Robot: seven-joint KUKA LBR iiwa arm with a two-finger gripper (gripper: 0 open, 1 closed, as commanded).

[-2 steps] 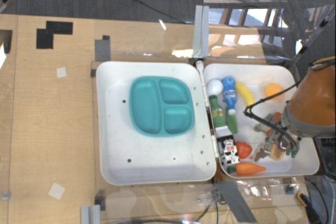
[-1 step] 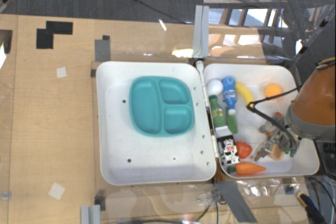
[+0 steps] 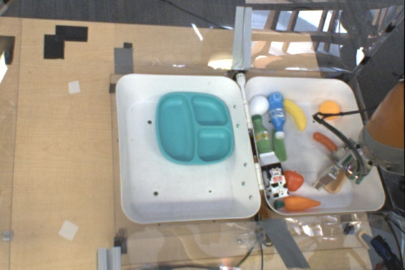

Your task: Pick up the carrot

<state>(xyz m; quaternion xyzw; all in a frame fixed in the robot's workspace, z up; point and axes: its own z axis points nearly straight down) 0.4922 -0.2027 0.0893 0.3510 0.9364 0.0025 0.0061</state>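
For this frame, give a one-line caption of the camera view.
Gripper hovers in the right bin, apart from the carrot at its front edge.

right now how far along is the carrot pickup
Nothing looks done yet: the carrot lies on the floor of the right bin near its front edge, beside the red tomato-like piece. In hand: the end effector sits low in that bin, to the carrot's right and apart from it. Left: move over the carrot, grip it and lift.
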